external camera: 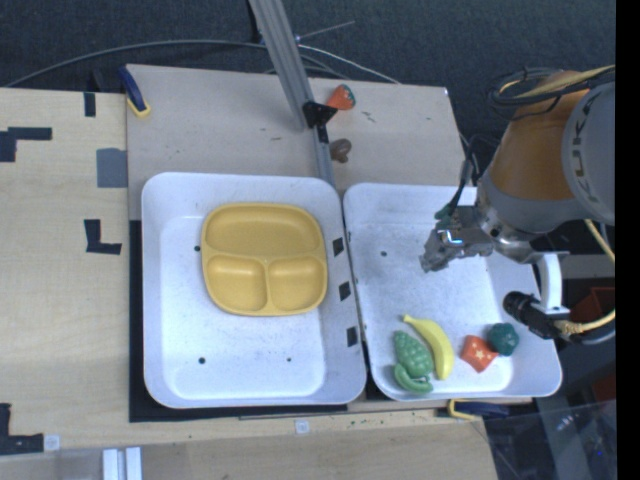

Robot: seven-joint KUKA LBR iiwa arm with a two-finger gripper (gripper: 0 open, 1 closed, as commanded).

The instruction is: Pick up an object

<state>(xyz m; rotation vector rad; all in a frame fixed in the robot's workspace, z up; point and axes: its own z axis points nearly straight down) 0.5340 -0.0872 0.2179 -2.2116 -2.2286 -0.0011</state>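
Along the right bin's (390, 218) front edge lie a yellow banana (432, 343), a green bumpy vegetable (411, 359), a red strawberry-like toy (477, 353) and a dark green round toy (503, 339). My gripper (437, 253) hangs over the bare middle of that bin, up and away from the toys, with nothing between its fingers. The fingers point down and left, and their gap is too small and dark to judge.
A yellow divided plate (265, 258) lies in the left bin (170, 298). A metal pole (285, 48) rises behind the bins, with a small orange object (343, 96) and a brown one (341, 150) on the bench beside it.
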